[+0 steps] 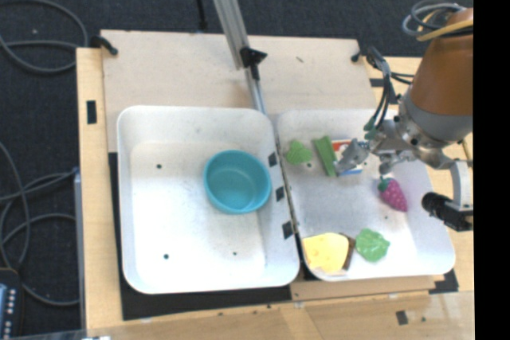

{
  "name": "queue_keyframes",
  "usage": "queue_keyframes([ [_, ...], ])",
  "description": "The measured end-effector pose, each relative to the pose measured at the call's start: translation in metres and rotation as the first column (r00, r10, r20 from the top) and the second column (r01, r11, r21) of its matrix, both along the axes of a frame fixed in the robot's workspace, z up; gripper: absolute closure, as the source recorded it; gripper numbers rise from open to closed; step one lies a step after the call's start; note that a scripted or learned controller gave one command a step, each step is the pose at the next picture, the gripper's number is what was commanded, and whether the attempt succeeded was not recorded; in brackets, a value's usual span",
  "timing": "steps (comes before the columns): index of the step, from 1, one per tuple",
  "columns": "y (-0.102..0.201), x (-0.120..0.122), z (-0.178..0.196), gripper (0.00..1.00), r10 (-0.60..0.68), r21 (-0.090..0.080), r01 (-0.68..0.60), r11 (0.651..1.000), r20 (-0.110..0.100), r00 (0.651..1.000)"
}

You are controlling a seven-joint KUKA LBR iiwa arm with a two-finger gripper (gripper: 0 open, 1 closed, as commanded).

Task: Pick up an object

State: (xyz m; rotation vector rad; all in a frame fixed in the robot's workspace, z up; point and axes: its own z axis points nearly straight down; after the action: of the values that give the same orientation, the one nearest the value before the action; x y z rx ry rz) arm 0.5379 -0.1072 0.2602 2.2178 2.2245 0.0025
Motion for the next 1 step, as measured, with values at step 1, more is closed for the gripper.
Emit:
queue_keyframes([
  [1, -0.0001, 0.0001, 0.0001, 0.0, -0.002, 0.0, 0.002, 1.0, 0.001, 1.0],
])
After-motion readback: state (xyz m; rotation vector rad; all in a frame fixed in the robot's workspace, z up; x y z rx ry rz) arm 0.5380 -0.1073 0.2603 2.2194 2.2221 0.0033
